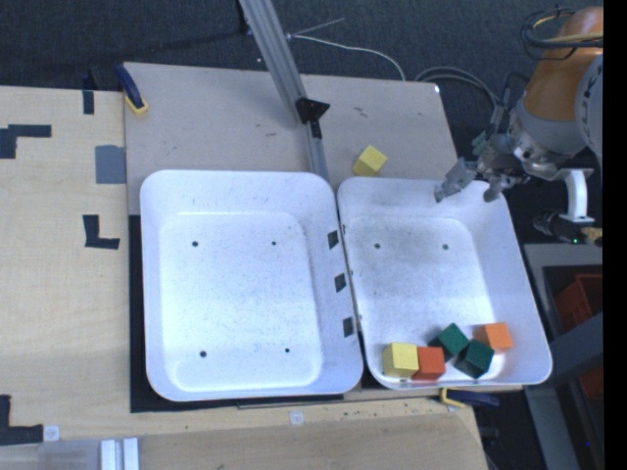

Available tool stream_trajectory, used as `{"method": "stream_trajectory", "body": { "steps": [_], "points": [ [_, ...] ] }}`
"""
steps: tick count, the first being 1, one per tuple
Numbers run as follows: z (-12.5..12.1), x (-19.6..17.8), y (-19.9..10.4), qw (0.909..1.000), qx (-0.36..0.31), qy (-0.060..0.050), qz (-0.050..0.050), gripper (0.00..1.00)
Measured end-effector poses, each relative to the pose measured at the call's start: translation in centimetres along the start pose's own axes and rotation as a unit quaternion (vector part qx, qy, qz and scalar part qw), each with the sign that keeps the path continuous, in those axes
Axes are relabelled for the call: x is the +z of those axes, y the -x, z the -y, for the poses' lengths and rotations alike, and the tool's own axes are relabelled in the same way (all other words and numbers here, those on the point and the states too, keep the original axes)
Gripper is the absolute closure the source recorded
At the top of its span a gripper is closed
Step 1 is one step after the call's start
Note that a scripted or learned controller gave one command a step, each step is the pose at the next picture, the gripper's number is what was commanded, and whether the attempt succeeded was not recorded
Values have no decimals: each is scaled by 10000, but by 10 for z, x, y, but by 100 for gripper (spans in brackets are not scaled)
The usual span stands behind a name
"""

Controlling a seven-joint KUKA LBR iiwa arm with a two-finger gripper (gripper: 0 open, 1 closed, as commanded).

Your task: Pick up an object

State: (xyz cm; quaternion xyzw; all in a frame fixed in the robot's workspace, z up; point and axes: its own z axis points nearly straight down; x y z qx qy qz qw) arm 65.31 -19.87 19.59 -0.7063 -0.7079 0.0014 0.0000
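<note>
Gripper (466, 188) hovered over the right bin's (509, 233) far rim, fingers spread apart, holding nothing. Blocks clustered well away in that bin's near corner: yellow block (400, 358), red block (429, 362), two green blocks (454, 339), orange block (498, 336). Another yellow cube (369, 161) sat outside on the tan bench (225, 125).

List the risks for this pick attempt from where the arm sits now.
1. The blocks are bunched tight in the near corner of the right bin; the fingers may find no gap or shove neighbours aside.
2. They sit close to the bin wall, so the gripper, now over the far rim, may strike the wall on descent.
3. The yellow cube lies outside both bins, a likely wasted target.
</note>
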Motion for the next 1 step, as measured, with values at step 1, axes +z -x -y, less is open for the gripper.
{"method": "stream_trajectory", "body": {
  "steps": [1],
  "points": [
    [7, 0, -48, 10000, -10, -4, -10, 0]
  ]
}}
